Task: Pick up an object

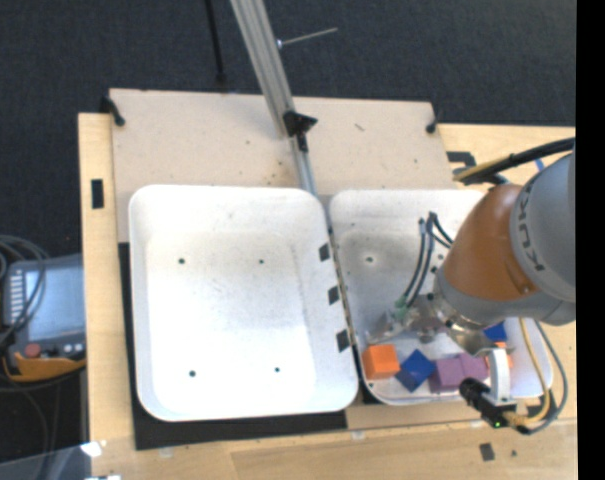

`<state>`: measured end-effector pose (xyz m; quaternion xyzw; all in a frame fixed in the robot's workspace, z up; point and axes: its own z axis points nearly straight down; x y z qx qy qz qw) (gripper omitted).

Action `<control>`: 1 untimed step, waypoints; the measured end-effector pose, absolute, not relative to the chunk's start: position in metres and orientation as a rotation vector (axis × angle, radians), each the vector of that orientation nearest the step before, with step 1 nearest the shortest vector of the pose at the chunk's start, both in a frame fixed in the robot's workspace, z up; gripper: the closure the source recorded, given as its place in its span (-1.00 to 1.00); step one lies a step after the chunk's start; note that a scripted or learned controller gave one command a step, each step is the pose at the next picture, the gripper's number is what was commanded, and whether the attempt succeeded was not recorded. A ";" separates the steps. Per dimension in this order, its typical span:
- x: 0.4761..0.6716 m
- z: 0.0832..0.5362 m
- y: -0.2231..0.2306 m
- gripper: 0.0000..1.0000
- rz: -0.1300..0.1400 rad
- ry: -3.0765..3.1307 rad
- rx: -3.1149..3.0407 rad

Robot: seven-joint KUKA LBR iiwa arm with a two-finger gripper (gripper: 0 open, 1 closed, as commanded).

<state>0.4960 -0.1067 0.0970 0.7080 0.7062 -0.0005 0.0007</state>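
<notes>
Plastic bins, both shallow, white and round-cornered, lay side by side on a pale speckled board that topped the wooden bench (92,268). The left bin (237,298) had a smooth, faintly scuffed floor marked by four small dark dots. The right bin (377,233) showed a grey smudge across its floor, and small objects crowded its near end. An orange block (381,360), boxy and matte, sat against the near-left corner. Just beside it on the right lay a blue block (416,370), tilted so one corner pointed outward, and a purple block (456,372) touched that one's right side. A second blue piece (494,333) peeked out beneath the arm, mostly hidden.

The arm's (527,253) smooth grey shell and glossy orange band covered the right bin's far-right part, with thin cables looping off its left. The gripper (414,318) hung low above the bin floor, just behind the orange and blue blocks; whether it was clenched or released could not be made out, and no object was seen in its grasp.

Open floor remained across the right bin's far-left part and the whole left bin. A ribbed metal rail (267,63) slanted from the top edge toward the seam between the bins.
</notes>
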 end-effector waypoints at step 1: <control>0.497 0.109 -0.107 1.00 0.005 2.207 2.229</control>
